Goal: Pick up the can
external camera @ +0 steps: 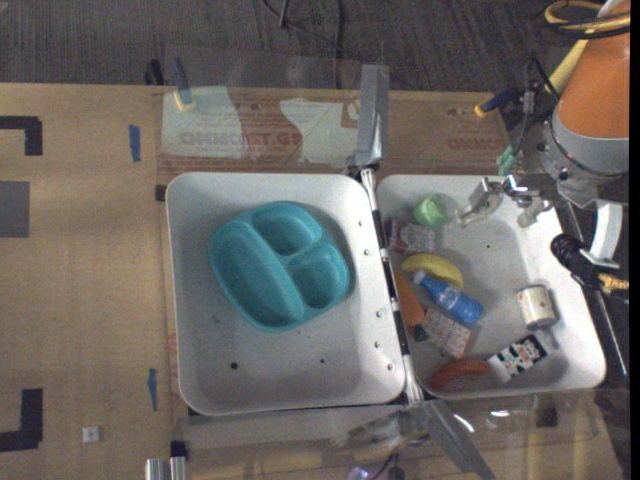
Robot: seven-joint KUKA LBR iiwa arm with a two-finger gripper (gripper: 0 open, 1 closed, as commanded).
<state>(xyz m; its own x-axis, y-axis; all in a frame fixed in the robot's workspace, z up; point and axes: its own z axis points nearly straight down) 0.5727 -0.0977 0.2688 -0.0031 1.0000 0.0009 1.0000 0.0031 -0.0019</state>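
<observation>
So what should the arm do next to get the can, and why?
Probably swing the claw down-right across the right bin: the can lies on its side near that bin's right wall, apart from the other items, and the claw hovers near the bin's top edge.

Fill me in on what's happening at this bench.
The arm's gripper hangs over the back of the right bin, holding nothing. The can lies on its side near that bin's right wall, untouched. A teal divided plate sits in the left bin.
</observation>
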